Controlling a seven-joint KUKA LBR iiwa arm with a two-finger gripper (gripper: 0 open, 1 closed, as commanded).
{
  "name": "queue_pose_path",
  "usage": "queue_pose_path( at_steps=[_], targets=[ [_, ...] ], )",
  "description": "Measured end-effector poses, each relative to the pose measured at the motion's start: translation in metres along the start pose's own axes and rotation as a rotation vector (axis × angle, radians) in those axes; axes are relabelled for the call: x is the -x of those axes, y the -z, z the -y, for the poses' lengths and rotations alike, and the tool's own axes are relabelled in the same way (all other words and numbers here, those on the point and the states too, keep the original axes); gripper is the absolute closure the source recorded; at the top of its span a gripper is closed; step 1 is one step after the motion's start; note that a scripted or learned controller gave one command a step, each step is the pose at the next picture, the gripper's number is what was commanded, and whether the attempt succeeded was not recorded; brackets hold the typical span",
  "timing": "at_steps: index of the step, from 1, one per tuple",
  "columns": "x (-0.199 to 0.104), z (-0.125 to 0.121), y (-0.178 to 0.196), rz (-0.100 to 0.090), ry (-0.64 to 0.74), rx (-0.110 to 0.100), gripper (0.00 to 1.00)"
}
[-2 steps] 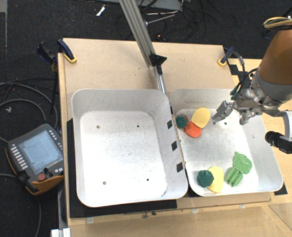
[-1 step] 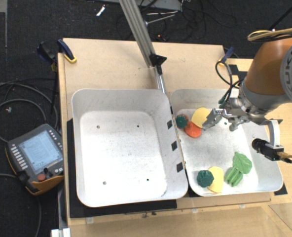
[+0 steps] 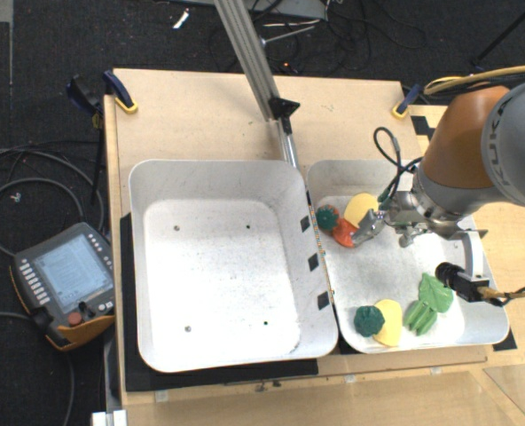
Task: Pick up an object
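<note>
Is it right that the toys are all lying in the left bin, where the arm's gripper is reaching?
Not quite. The camera view shows the toys in the right bin, not the left bin. The gripper is indeed reaching among them there.

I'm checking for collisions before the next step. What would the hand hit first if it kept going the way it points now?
The hand points toward the view's left, low over the right bin. First in line looks like the orange object at its tip, beside the yellow object. Depth is unclear from above.
</note>
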State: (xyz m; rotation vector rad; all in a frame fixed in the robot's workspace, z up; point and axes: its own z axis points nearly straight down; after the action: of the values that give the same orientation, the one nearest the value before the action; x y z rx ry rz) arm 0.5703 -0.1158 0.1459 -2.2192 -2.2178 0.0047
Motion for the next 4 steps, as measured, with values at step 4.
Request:
queue_pose_path(
  at_steps=[4],
  targets=[
    [-0.049,0.000,0.100,-0.001,0.008,0.004,1.00]
  ],
)
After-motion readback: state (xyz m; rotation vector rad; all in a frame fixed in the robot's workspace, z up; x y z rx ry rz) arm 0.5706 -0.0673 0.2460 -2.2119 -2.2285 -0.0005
